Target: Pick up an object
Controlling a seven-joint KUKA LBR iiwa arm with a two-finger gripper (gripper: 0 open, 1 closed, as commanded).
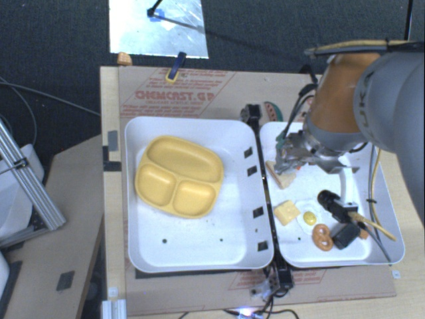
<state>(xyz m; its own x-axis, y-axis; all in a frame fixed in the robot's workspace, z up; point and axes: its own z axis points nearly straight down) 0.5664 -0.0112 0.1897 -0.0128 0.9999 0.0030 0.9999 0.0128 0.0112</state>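
reading along the cardboard sheet (pixel 199 92) under the bins, red print spells "chemcast", followed by letters that look like "g p"; the smaller lines below it are too fine to make out. no other label can be read.

the claw (pixel 289 157) hangs low in the right bin (pixel 392 248), near that bin's left wall, at the end of the grey arm with its orange band. whether it is apart or together cannot be told from this slant. just under and in front of it lies a tan wedge (pixel 279 176), touching or nearly touching the claw's tip; nothing shows it gripped. the wedge lies flat, its long axis slanting from the upper left, by the wall, down to the lower right.

nearer the front of the same bin sit a pale yellow block (pixel 287 212), a small yellow round piece (pixel 309 217) and a brown pretzel (pixel 322 237). the left bin (pixel 199 251) holds a yellow divided plate (pixel 179 176), upright, on the desk.
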